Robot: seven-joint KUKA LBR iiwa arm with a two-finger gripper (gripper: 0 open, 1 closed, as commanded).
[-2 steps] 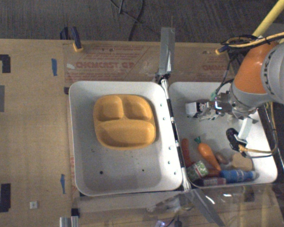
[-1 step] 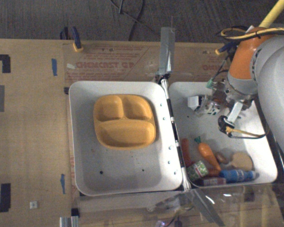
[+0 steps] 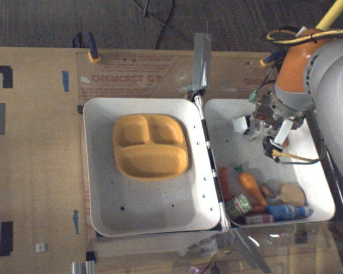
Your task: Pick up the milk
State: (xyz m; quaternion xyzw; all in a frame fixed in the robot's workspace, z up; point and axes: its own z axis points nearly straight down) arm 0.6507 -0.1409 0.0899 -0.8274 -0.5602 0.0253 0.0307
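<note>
I've got the arm (image 3: 308, 67) reaching in from the right over the right bin (image 3: 228, 116), orange band up top, w/ the gripper (image 3: 262, 125) low in the bin's upper half. Can't tell how the jaws are set, the wrist hardware hides them. A small white boxy item, prob. the milk (image 3: 239, 123), sits just left of the gripper, touching or nearly so; can't say it's between anything, so I won't call it held. A black cable loop (image 3: 286, 156) hangs below the wrist onto the bin floor. Rest of the stuff is bunched along the right bin's lower edge: toy carrot (image 3: 250, 184), a red stick-shaped piece (image 3: 224, 182) by the divider, a green-labelled can (image 3: 238, 204), a blue bottle (image 3: 287, 212) lying flat, a tan round piece (image 3: 292, 194). Left bin (image 3: 97, 170) has an orange divided plate (image 3: 151, 145), three compartments, sitting upper-centre, well apart from the arm.
</note>
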